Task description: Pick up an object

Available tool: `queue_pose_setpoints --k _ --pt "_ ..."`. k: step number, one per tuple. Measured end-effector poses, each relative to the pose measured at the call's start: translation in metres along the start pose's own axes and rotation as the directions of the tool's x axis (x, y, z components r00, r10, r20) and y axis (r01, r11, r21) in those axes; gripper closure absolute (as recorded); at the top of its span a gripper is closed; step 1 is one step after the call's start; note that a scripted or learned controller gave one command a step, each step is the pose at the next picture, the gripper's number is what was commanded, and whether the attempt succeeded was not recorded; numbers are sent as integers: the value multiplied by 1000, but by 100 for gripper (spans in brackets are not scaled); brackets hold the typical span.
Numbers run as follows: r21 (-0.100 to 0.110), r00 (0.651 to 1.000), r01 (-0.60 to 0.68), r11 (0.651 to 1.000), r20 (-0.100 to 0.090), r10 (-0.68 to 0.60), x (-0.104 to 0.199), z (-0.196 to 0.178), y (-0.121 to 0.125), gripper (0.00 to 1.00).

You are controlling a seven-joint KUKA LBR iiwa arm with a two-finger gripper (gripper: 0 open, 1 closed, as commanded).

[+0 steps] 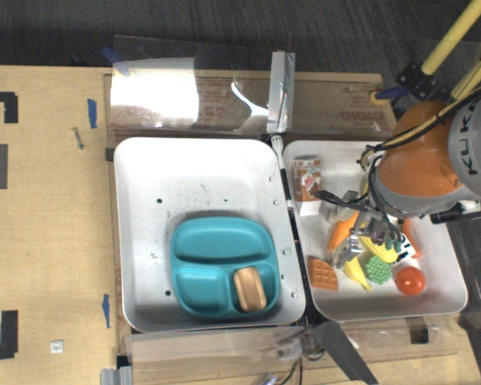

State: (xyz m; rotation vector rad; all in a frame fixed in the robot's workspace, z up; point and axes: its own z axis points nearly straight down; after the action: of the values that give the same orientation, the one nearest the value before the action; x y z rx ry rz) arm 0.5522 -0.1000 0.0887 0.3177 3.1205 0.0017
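Orange carrot (339,234), waffle (322,273), red tomato (410,281) lie in right bin (453,295).

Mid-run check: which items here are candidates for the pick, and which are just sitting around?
In play, right bin, under the gripper:
- carrot
- waffle
- corn cob
- tomato
- small printed carton

Lying about, left bin:
- teal divided plate
- bread roll in the plate's lower right compartment
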Motion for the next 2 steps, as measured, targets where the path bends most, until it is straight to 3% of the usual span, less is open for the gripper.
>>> queue_pose_setpoints --k 1,2 --pt "0 998 -62 998 8 62 13 -1 2 0" --pt "0 998 -65 998 4 65 -2 0 6 0"
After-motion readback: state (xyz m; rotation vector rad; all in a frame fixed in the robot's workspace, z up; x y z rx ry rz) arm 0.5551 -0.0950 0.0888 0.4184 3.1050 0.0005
